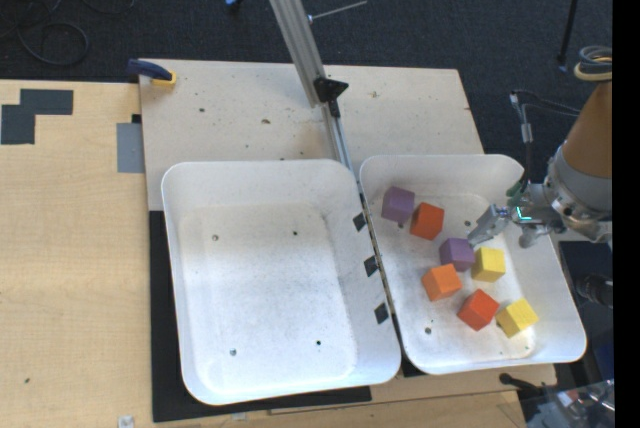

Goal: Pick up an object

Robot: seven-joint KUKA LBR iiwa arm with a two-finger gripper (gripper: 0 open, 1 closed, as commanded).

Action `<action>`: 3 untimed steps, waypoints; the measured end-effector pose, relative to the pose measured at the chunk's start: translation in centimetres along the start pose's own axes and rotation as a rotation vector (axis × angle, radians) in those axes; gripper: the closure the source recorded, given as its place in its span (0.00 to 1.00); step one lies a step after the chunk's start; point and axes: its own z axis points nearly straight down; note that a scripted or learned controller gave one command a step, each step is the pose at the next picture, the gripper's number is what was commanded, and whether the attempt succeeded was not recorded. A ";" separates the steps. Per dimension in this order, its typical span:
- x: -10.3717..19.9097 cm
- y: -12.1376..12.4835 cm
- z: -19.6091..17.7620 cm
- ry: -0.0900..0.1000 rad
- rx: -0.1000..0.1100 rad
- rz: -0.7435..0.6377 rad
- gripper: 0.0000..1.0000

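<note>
Camera view: nearest, yellow cube (pixel 517 317) sits by the right bin's (pixel 560 348) front rim. Farther, the end effector (pixel 489 225) hovers just above a purple cube (pixel 457 253), fingers parted, gripping nothing. Left bin (pixel 190 216) offers open floor.

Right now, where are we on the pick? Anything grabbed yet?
Done: the arm has reached into the right bin; the gripper sits low beside the purple cube and yellow cube. In hand: nothing visibly between its fingers; whether they are open or shut is unclear. All seven cubes lie on the bin floor. Left: close on a cube, likely one of those two, and lift it.
</note>
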 end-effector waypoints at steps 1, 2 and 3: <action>-0.1 0.1 -0.2 -0.001 -0.005 0.002 0.00; -0.2 -0.8 5.9 0.000 0.002 0.002 0.00; -0.7 0.0 8.7 -0.015 -0.033 0.005 0.00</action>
